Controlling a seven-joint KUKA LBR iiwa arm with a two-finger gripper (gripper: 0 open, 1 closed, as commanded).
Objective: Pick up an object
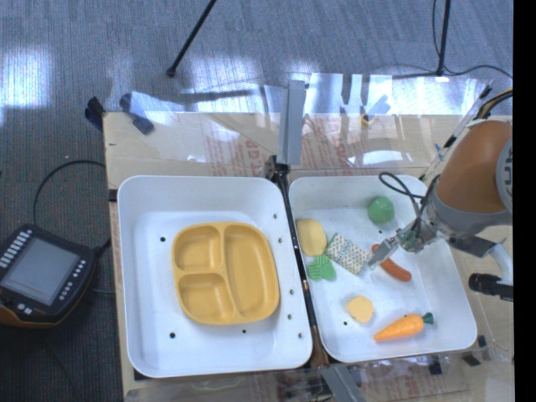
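Observation:
The right bin (448,300) holds several toy foods. A green ball (380,209) lies at the back, and a pale yellow lump (311,236) sits at the left wall. Beside it are a patterned white-and-green packet (347,253) and a green leafy piece (321,268). Toward the front are a red sausage-like piece (397,270), a yellow round piece (360,309) and an orange carrot (400,327). My gripper (379,255) hangs low in the middle of this bin, between the packet's right end and the red piece, close to both.
The left bin (142,224) holds a yellow divided plate (224,272). A grey upright post (292,124) stands behind the seam between the bins. The arm's orange band (469,170) and a cable loop hang over the right bin's back right corner.

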